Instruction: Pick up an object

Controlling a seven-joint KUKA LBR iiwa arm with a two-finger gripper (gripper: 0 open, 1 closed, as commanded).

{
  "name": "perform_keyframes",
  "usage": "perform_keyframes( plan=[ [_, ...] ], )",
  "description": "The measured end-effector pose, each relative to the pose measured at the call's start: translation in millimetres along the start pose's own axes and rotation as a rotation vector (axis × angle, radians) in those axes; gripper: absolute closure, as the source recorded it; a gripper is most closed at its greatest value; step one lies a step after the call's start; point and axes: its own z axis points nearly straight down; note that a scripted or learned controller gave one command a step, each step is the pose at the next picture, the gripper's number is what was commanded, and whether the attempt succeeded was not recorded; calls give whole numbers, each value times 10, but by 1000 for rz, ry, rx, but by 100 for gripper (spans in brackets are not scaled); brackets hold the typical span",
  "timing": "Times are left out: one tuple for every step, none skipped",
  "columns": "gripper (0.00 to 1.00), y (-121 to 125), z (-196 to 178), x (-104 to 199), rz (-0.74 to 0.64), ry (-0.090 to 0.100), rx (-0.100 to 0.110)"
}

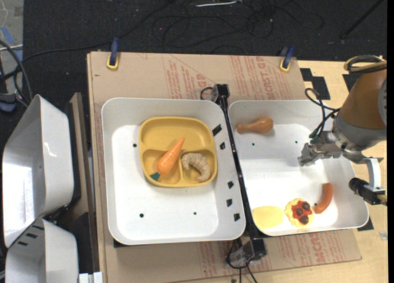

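right bin (280,152) on the desk holds, large to small, a drumstick (256,127), likely light, stiff, best pinched at its narrow shank, then a slim sausage (324,197); gripper (308,155) hovers between, finger spread unreadable.

We look down at a slant from one fixed camera above the bench (184,72), far enough back to take in both white bins (117,152), the arm (363,115) at right.

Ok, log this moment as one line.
pincer: over right bin, nothing seen held | nearest: sausage, chicken leg | carrot, shrimp: yellow plate, left bin
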Motion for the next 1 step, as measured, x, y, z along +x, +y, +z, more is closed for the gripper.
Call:
perform_keyframes(
  plan=[
    [100,64,-442,-29,-3,-2,-3]
  ],
)
